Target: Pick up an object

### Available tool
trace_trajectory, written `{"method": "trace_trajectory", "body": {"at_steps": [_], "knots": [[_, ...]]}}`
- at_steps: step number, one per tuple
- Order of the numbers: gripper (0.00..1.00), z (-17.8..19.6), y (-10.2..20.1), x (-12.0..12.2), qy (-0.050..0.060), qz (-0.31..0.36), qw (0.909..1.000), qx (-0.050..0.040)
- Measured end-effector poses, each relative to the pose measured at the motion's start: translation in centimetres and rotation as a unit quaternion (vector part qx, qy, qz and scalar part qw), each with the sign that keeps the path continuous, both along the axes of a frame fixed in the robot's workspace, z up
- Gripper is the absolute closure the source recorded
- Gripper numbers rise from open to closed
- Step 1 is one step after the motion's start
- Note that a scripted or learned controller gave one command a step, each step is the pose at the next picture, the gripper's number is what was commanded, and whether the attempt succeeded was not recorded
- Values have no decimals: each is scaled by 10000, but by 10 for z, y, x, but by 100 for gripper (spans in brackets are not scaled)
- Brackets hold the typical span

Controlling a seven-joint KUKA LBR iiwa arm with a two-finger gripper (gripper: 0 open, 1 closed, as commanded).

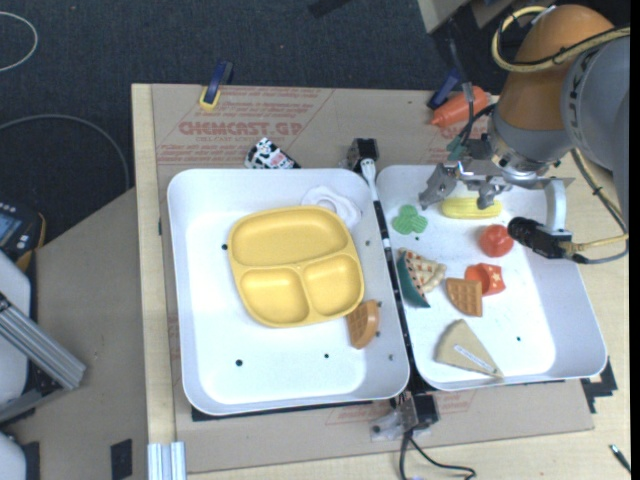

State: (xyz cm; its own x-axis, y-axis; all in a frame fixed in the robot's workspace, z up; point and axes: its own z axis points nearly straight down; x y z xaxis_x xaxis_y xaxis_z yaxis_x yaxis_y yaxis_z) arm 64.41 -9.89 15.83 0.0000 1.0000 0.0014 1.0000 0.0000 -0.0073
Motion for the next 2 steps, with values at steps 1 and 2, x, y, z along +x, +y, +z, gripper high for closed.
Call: {"method": "trace_trajectory", "body": {"at_steps": [1,2], "knots": [[0,-54,-3,8,0,4,10000,-2],[0,-73,-3,8,-4,-5,10000,1]]}}
